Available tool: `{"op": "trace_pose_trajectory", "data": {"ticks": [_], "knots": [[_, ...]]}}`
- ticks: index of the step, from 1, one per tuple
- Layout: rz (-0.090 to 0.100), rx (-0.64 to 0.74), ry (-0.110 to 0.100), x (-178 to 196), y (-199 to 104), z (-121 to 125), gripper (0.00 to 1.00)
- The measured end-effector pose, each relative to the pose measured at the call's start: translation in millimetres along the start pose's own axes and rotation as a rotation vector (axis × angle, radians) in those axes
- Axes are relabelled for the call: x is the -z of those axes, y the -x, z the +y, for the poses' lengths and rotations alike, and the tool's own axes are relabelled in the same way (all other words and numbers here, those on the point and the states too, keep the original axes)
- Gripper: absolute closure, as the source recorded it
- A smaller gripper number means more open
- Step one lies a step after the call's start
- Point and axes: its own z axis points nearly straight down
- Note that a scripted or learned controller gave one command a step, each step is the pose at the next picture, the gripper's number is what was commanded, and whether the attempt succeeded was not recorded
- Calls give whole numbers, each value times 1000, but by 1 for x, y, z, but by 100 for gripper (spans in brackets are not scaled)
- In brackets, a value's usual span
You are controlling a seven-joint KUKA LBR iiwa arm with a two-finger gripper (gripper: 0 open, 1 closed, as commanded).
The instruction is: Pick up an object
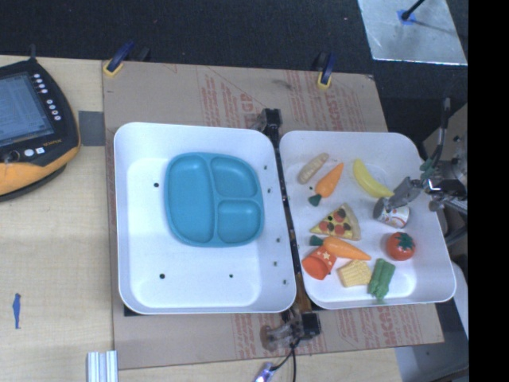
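The right bin [421,289] holds several toy foods: a yellow banana [370,179], a tomato [400,246], a pizza slice [337,224], two carrots [328,180] [346,249], a beige stick [312,167], a red piece [317,264], a cracker [354,273] and a green vegetable [381,278]. My gripper [395,204] hangs low over the bin's right side, between the banana and the tomato. A small white and red object [396,216] lies right under it. Whether the gripper touches it is unclear.
The left bin [143,285] holds a blue divided plate [214,199]. A teach pendant [32,126] lies on the bench at far left. Clamps [118,58] [324,68] pin the cardboard sheet at the back.
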Motion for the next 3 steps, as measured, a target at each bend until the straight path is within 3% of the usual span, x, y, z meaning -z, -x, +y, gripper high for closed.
{"op": "trace_pose_trajectory", "data": {"ticks": [1, 2, 3], "knots": [[-1, 2, -1, -128, -4, 71, 0], [-2, 3, 1, -136, -46, 108, 0], [-12, -5, -13, -136, -61, 121, 0]]}}
